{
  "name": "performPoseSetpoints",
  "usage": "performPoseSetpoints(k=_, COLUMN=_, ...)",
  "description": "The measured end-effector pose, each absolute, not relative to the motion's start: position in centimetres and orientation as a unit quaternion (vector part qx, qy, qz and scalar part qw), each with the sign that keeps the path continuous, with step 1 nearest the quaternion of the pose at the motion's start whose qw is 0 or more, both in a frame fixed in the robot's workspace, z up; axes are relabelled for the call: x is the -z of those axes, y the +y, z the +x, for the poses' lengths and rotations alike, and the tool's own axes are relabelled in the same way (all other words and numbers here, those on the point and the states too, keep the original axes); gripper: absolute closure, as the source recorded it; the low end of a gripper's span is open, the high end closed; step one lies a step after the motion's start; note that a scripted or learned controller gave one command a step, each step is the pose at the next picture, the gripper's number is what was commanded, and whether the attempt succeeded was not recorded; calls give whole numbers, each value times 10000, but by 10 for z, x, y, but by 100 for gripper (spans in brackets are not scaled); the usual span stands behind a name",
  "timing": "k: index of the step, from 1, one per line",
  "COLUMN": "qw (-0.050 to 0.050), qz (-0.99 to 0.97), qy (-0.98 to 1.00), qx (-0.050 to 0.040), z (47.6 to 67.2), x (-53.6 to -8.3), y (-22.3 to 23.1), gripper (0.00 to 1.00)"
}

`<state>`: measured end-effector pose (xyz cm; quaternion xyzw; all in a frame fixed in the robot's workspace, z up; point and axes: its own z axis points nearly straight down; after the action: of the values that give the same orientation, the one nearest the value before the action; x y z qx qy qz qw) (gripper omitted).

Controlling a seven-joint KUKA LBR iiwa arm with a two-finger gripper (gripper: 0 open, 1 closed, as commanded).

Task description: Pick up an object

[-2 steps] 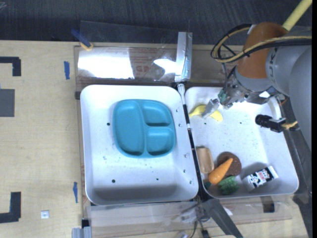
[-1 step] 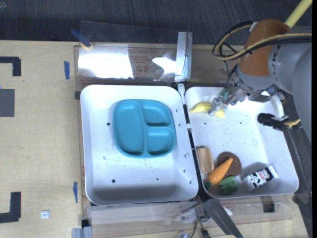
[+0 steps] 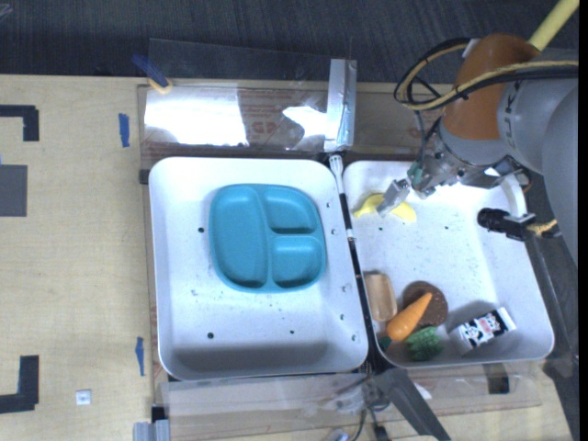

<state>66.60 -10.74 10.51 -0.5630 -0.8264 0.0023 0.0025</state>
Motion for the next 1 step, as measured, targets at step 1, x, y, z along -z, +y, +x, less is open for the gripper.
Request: performPoseSetpoints(k=1, qw=-44, qz=-6474, qy=-7622, qx=24, z=669, x=-195, y=-103, gripper=0)
